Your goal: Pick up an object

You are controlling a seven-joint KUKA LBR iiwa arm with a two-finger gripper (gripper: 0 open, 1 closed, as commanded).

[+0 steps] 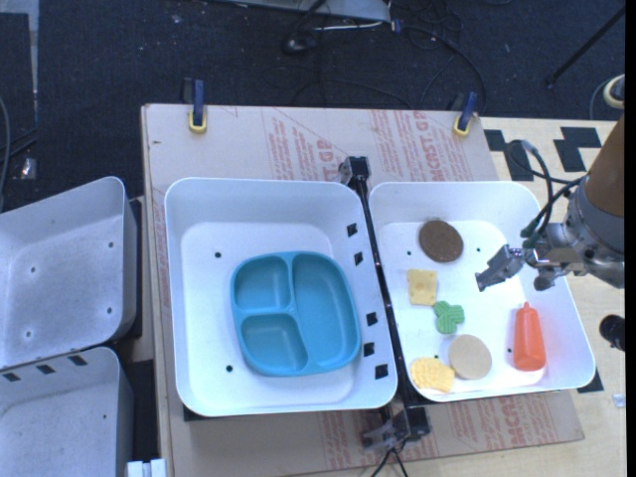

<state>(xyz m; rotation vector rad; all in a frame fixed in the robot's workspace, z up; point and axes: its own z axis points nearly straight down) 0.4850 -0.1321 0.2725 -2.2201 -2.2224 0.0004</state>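
You'll find the orange bottle point(528, 337) lying in the right bin point(571, 311) near its right wall, long axis running near to far, narrow tip pointing away from you. That bin also holds a brown disc point(440, 239), yellow square point(423, 286), green piece point(449, 316), tan round point(470, 356) and yellow waffle point(432, 374). The gripper point(516, 266) hangs above it, fingers spread, pinching nothing. The left bin point(199, 266) holds a blue tray point(294, 312)
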